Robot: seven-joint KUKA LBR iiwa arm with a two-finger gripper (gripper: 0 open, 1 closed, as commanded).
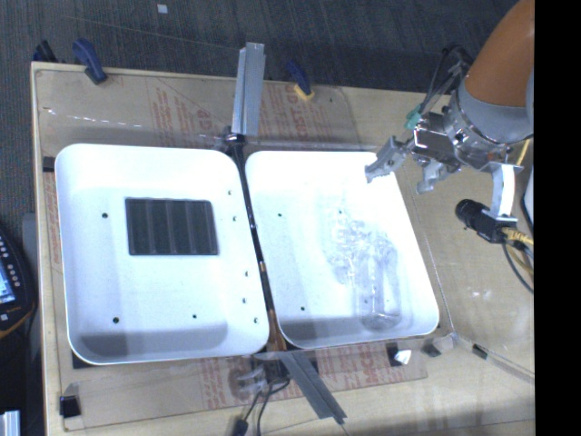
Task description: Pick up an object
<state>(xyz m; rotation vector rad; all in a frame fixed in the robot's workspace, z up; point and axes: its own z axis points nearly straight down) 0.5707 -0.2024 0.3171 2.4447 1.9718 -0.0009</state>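
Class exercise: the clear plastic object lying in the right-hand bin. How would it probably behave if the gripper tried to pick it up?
The clear plastic object looks thin and see-through, so it is probably light and may crumple under a squeeze. Its glossy surface suggests it could slip. Its lower end looks rounded, so a nudge might roll it. The gripper is at the right bin's upper corner, apart from it.
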